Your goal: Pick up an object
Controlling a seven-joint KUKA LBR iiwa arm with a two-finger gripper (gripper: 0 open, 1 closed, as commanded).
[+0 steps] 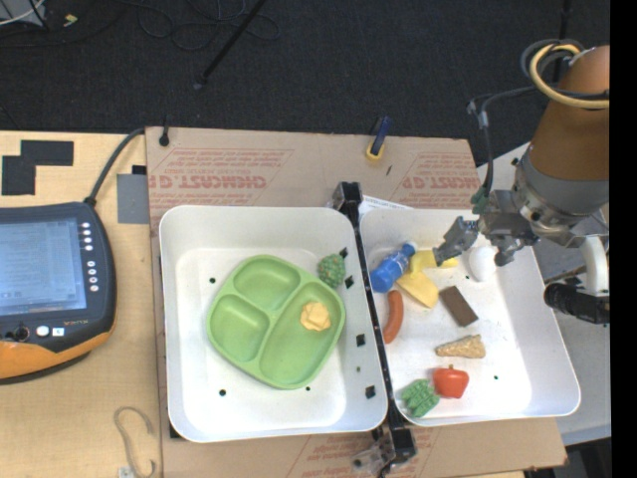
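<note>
My gripper [482, 241] hangs over the back of the right bin [537, 366], its fingers [459, 237] spread open with nothing gripped between them. Just left of it lie a small yellow piece [430, 259], a blue bottle [392, 266] and a yellow cheese wedge [419, 288]. A brown bar [459, 305] lies just below the gripper. Further forward sit a red sausage [393, 316], a tan bread wedge [461, 347], a red pepper [451, 380] and a green leafy piece [419, 398]. A small white shape [481, 263] under the gripper is unclear.
The left bin [189, 267] holds a green divided plate [261, 317] with a yellow item [316, 316] on it, and a green broccoli piece [332, 267] beside the plate. A black divider [365, 307] separates the bins. A tablet [45, 267] lies far left.
</note>
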